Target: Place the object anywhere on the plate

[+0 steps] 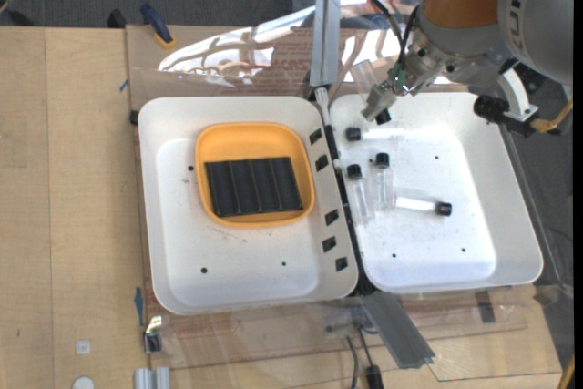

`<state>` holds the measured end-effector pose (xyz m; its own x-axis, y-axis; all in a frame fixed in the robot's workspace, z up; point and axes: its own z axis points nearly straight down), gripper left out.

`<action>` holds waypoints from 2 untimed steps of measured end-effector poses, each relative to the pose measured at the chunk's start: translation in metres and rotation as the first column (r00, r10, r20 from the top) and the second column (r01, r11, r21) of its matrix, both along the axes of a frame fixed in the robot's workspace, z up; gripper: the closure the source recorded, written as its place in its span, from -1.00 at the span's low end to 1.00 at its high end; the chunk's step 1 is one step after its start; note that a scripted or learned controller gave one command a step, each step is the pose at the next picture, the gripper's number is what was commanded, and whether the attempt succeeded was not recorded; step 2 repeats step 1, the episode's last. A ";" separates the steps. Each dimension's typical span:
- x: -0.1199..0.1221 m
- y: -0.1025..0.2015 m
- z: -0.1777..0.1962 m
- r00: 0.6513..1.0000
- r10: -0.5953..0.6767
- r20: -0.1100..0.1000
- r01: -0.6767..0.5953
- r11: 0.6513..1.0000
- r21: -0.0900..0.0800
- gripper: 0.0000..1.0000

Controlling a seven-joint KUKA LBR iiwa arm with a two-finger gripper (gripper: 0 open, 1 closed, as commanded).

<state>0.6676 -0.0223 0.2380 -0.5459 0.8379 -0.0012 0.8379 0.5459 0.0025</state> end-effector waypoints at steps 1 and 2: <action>0.000 0.000 0.000 1.000 -0.001 0.000 0.001 1.000 0.000 -1.00; 0.000 0.000 0.000 1.000 -0.001 0.000 0.001 1.000 0.000 -1.00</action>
